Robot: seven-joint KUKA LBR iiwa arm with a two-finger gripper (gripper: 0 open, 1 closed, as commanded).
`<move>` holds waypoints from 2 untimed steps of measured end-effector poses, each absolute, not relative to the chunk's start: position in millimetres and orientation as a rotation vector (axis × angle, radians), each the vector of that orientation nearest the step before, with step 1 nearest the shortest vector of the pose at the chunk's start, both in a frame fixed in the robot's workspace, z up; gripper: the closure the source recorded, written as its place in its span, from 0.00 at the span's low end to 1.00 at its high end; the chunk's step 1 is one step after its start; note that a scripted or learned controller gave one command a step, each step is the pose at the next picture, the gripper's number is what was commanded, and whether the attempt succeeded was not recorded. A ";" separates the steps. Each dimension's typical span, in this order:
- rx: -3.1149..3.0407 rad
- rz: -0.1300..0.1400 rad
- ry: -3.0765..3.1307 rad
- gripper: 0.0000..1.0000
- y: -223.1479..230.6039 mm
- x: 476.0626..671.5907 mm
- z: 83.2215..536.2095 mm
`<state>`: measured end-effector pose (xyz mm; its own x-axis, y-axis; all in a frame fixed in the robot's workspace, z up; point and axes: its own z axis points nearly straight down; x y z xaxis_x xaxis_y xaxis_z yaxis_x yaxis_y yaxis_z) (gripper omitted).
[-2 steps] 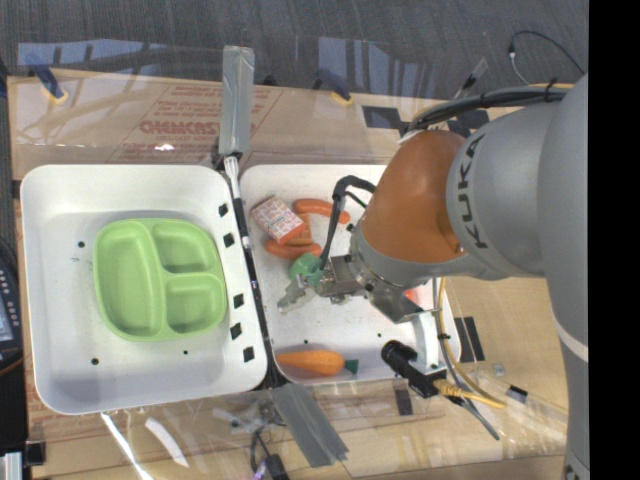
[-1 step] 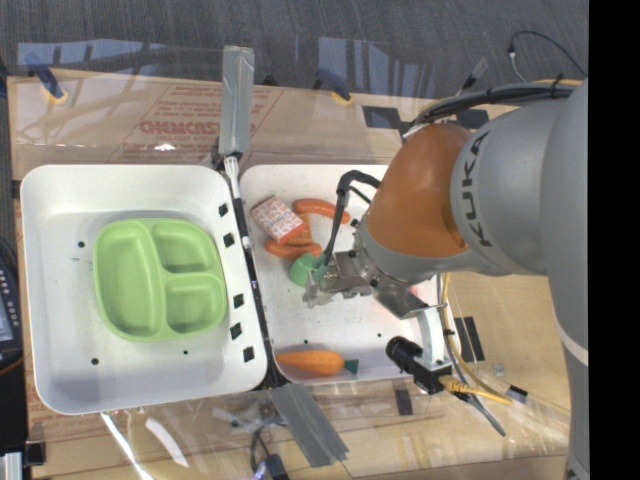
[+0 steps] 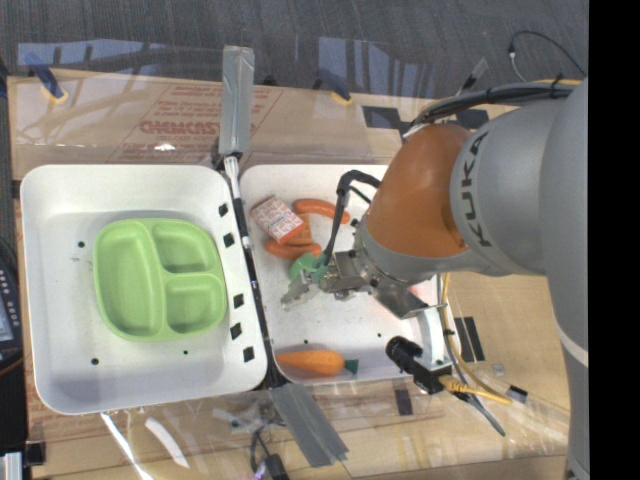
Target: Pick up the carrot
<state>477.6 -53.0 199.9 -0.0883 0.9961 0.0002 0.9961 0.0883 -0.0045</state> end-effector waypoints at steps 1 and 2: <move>-1.307 0.002 -2.853 0.00 -68.0 476.3 191.5; -1.314 0.002 -2.848 0.00 -110.2 475.6 127.1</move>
